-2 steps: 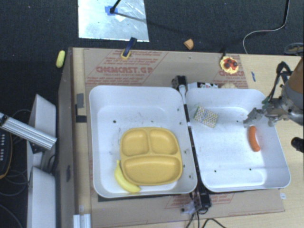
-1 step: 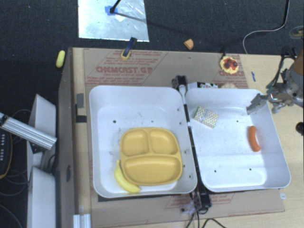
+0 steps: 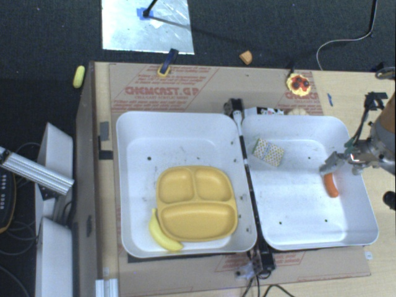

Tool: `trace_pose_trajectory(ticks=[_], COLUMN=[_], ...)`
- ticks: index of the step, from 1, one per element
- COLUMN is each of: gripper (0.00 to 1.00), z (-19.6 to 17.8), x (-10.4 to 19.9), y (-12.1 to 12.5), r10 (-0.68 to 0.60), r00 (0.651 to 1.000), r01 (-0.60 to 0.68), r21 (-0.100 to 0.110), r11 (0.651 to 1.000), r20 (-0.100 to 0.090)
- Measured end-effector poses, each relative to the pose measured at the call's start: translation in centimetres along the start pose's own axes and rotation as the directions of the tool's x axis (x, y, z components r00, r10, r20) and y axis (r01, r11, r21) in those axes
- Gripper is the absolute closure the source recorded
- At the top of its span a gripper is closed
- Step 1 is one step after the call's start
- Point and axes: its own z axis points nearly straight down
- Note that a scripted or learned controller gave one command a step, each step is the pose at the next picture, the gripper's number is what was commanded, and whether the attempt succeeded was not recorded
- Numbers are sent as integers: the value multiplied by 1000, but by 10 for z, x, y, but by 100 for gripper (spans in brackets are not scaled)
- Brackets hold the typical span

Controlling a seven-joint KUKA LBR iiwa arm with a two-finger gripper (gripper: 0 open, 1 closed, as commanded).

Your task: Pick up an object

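Gripper (image 3: 339,160): at the right bin's right side, just above the carrot; its fingers are too blurred to tell how far apart they stand, and nothing shows between them.
Carrot (image 3: 332,185): small orange stick, lying near the right wall of the right bin, just beside and below the gripper; whether they touch cannot be told.
Pouch (image 3: 268,151): flat speckled packet, pale with small coloured dots, tilted, in the upper left part of the right bin, well apart from the carrot; no writing can be read on it.
Right bin (image 3: 309,228): shallow, white, holding the carrot and the pouch.
Arm (image 3: 382,142): grey, with an orange band, reaching in from the right edge.
Left bin (image 3: 179,132): shallow, white, touching the right bin along the middle seam.
Plate (image 3: 197,203): yellow, three compartments, two small ones above and one wide one below, in the lower half of the left bin.
Banana (image 3: 162,234): yellow, curved, against the plate's lower left edge.
Cardboard (image 3: 161,85): brown sheet under both bins, with red printing along its far edge that seems to begin "CHEMCAST"; the rest is too small to read.
Toy (image 3: 299,83): round, yellow and red, on the cardboard behind the right bin.
Foil (image 3: 146,17): shiny sheet on the dark floor beyond the bench.
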Motion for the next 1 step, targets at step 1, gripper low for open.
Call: trace_pose_trajectory(ticks=[1], gripper=[100], z=[-11], x=[0], y=[1], r10=[-1], r00=[1000], r01=[1], r21=[-4], r11=[1000], r20=[1])
